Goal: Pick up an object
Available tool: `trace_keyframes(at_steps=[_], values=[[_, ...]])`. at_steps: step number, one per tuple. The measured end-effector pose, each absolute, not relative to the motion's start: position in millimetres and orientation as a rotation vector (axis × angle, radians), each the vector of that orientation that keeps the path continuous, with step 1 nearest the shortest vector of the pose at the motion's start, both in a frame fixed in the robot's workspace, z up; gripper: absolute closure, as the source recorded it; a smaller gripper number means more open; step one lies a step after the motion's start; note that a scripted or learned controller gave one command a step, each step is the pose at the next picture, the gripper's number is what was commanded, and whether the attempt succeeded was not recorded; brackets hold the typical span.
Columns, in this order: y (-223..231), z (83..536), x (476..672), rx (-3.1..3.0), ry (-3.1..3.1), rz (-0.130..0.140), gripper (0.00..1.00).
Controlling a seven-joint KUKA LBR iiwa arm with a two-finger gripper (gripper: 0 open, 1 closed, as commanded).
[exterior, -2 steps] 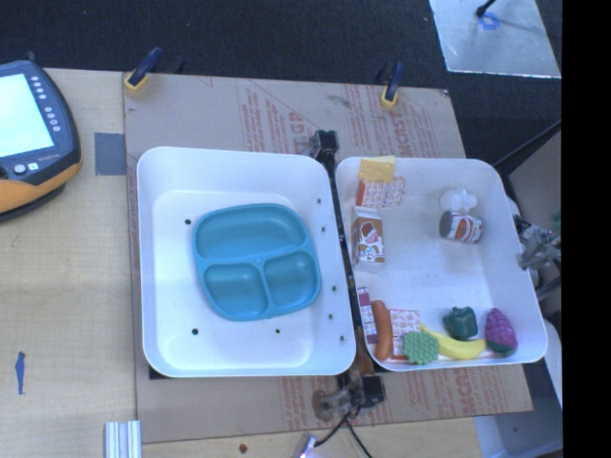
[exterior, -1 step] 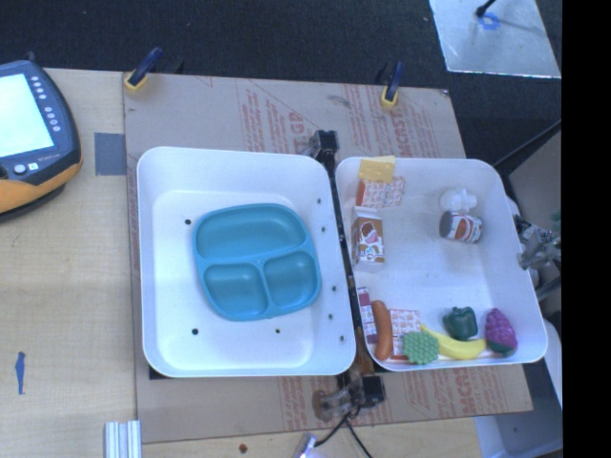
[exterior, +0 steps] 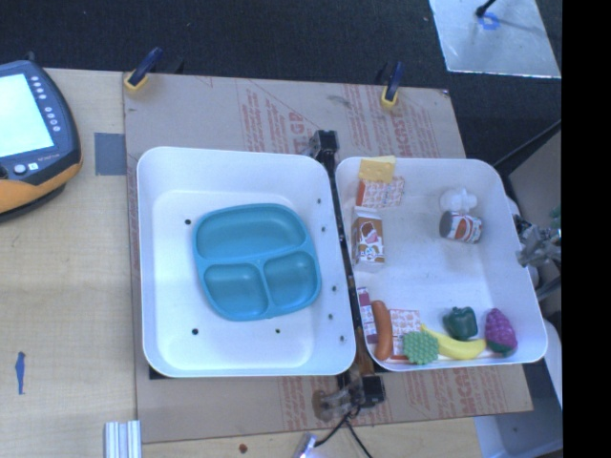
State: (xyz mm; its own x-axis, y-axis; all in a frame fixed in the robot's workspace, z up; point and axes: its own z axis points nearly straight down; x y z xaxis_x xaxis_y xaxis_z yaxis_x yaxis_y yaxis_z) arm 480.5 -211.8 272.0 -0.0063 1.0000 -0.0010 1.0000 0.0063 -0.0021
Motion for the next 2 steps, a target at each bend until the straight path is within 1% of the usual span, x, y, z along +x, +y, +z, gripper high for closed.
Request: trace_keyframes(at_steps=[1, 2], values=[[-211.5, 273.8, 476.3, -2.213, -2.225, 0.003, 1.0], [-211.6, 273.0, 476.2, -2.213, -2.225, 0.004, 1.0]])
